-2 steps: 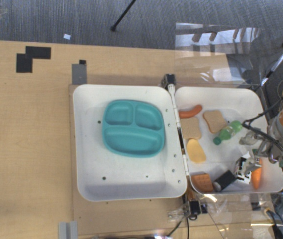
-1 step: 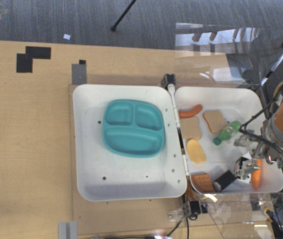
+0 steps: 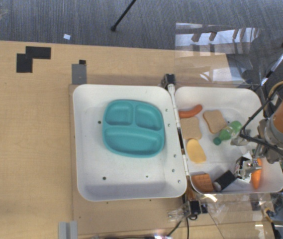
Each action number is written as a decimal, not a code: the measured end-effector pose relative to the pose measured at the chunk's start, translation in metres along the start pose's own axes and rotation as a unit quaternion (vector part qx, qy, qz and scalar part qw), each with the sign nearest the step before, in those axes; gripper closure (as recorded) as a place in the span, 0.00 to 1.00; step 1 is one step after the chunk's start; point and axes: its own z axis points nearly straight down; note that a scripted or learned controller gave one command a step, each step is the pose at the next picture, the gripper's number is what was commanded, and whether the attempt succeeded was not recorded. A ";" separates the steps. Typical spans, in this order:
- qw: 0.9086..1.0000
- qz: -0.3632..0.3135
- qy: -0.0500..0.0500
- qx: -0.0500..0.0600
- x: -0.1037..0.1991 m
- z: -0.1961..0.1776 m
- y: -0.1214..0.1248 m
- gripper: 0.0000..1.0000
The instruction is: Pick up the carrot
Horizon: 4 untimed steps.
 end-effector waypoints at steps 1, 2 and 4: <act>0.992 -0.125 0.001 -0.002 -0.007 0.001 0.003 0.00; 0.952 -0.307 0.000 -0.001 -0.015 0.002 0.003 0.00; 0.987 -0.162 -0.002 -0.001 -0.056 -0.080 0.137 0.00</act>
